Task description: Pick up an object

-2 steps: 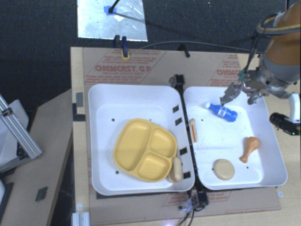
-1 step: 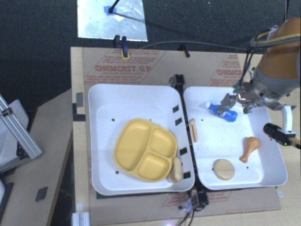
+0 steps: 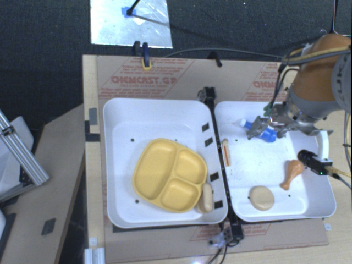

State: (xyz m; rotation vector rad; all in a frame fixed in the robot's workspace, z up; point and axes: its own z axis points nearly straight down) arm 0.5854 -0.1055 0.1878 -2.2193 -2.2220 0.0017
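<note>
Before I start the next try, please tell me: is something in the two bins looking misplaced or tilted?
Nothing looks spilled or broken. The yellow divided tray lies askew in the left bin, and a beige piece sits against the tray's right corner.

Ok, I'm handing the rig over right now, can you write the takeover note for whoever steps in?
Gripper: low in the right bin, at the blue object near the bin's far side; a grip cannot be confirmed.
Right bin also holds: drumstick-shaped toy, round tan piece, thin orange stick by the divider.
Left bin: yellow divided tray, small tan piece at its near-right corner.
Done: no object is seen lifted.
Left: secure one object and raise it.
</note>
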